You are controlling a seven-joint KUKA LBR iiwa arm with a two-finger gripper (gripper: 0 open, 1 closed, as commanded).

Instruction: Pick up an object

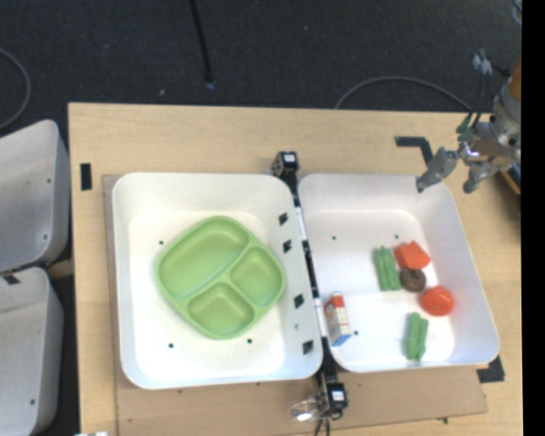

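The right bin (363,203) holds several small items: an orange block (412,254), a dark brown round piece (412,280), a red-orange piece (438,302), two green pieces (386,268) (416,336), and a small white and red carton (337,320) against the bin's left wall. My gripper (450,176) hangs over the far right corner of that bin, well away from the items. Its two fingers stand apart, open, with nothing between them.
A green divided plate (220,277) lies in the left bin (136,207). A ridge with black clips (300,262) separates the two bins. The wooden bench (209,134) borders them, with white chairs at far left.
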